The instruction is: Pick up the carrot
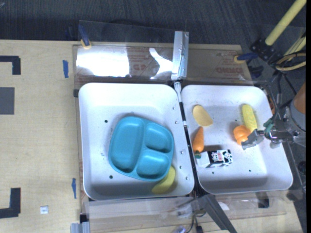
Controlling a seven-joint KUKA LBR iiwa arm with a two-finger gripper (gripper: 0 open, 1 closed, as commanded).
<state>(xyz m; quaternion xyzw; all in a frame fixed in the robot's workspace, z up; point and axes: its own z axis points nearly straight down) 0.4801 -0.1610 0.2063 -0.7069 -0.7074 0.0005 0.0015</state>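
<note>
We are reaching for the carrot (198, 140), which is lying against the left wall of the right bin (279, 178), well apart from our gripper (253, 139), so we should be crossing past the orange (240, 132), and we cannot tell the fingers' state.

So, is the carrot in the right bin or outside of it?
In it. The carrot lies flat on the floor of the right bin, close to the wall shared with the left bin, beside the small black-and-white box.
</note>
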